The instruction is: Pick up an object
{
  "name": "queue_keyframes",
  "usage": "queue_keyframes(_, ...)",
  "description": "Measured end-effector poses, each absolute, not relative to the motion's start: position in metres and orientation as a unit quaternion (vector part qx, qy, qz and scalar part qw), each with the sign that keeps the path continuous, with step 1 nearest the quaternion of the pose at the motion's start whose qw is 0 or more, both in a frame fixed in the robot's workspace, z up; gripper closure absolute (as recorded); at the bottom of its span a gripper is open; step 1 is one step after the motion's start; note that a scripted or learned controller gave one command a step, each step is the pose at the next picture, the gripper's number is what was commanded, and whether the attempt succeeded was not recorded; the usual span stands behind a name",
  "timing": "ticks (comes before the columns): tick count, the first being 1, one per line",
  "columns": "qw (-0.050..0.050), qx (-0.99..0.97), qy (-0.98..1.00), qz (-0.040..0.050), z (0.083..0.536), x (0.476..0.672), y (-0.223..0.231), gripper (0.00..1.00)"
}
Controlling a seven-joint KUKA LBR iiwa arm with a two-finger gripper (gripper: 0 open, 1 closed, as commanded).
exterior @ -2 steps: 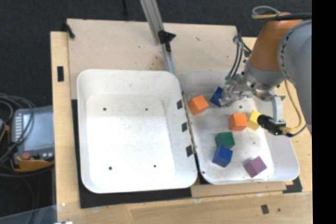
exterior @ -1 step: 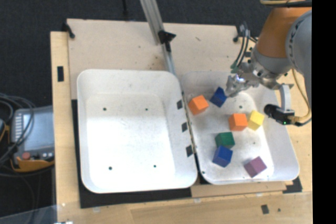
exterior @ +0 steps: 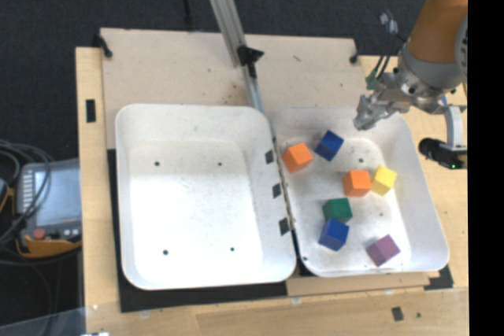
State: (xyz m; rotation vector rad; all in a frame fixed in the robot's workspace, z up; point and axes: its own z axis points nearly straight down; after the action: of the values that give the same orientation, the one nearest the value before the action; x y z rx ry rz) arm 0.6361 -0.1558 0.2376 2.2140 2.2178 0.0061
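White bins (exterior: pixel 197 271) hold orange (exterior: pixel 297 156), blue (exterior: pixel 330 145), yellow (exterior: pixel 383 179), green (exterior: pixel 338 209) and purple (exterior: pixel 383 249) cubes.

Light is even and fairly soft from overhead, with no hard glare. The two white bins read brightest: the left bin (exterior: pixel 197 193) has a paler, nearly washed-out patch across its floor, and the right bin (exterior: pixel 409 161) shows faint grey shading along its rim. The cubes cast only short, weak shadows. The dark floor around the bench (exterior: pixel 157 59) falls nearly black with little detail. The picture is low in resolution and slightly soft throughout; fine edges look grainy.
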Motion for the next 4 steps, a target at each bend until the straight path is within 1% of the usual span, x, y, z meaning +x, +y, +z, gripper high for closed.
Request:
queue_keyframes(1, 0.002, 0.705, 0.709, 0.0012, 0.259, 0.637, -0.157, 1.0)
queue_keyframes(2, 0.0, 0.705, 0.709, 0.0005, 0.267, 0.622, -0.11, 1.0)
queue_keyframes(3, 0.0, 0.705, 0.709, 0.0005, 0.264, 0.617, -0.056, 1.0)
queue_keyframes(4, 0.0, 0.704, 0.71, 0.0005, 0.263, 0.604, 0.002, 1.0)
